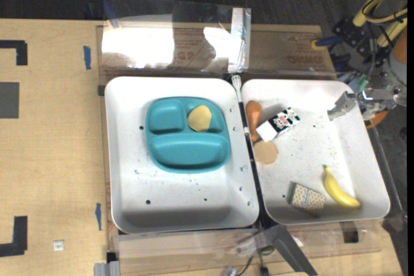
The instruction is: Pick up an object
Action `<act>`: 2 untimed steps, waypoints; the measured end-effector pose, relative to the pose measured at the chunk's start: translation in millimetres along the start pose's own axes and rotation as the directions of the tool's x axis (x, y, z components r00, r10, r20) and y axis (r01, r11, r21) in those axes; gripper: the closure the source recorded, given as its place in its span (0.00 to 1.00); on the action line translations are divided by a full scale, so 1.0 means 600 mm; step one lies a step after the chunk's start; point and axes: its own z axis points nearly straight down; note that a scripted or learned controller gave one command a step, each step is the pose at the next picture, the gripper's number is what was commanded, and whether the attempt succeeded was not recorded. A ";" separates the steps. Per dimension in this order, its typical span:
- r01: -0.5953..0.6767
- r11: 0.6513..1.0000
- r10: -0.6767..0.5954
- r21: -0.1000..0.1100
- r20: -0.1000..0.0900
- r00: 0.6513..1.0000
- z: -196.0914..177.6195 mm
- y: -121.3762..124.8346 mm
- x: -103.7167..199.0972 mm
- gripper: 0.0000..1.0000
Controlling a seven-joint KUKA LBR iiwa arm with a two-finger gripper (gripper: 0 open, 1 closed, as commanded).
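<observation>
The gripper (341,106) sits at the right bin's (362,158) upper right edge, too small and blurry to tell how it's set, with nothing visibly in it. That bin has a banana (339,188) near the front right, a patterned wedge (306,198) just left of it, and a sausage (253,114), a black-and-white card (277,124) and a tan disc (265,152) by the left wall. The left bin (123,158) holds a teal divided plate (184,150) with a yellow ball (199,117) in its upper right section.

Probably a robotics lab: 2 white bins (123,139) on a taped plywood bench (52,139), loose cables (381,3).
</observation>
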 end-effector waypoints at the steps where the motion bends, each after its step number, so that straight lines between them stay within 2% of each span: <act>1: 0.137 0.991 -0.137 0.007 -0.003 0.991 0.164 -0.113 0.001 0.00; 2: 0.285 0.958 -0.285 -0.007 0.005 0.958 0.195 -0.175 0.056 0.00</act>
